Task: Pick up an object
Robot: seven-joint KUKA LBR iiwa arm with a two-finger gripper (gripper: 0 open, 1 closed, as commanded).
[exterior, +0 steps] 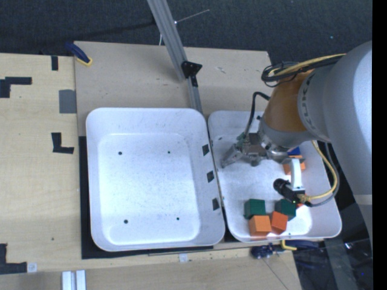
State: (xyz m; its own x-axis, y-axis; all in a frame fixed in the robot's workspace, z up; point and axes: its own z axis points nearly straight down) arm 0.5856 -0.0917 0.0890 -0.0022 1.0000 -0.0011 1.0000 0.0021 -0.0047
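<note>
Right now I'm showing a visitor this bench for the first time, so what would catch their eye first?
The big grey arm with its orange band comes in from the right and hangs over the right-hand shallow white bin, its metal hand low near that bin's left side. Next come the small bright blocks at that bin's near end: a green cube, an orange cube and a red-orange block bunched together. The left-hand white bin is the largest pale shape.

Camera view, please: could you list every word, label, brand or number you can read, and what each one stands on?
None: no readable text in this view.
Black tape pieces on the bench are plain shapes, not letters.
The blocks in the right bin have unmarked faces.
The arm shows no legible brand or label.
</note>
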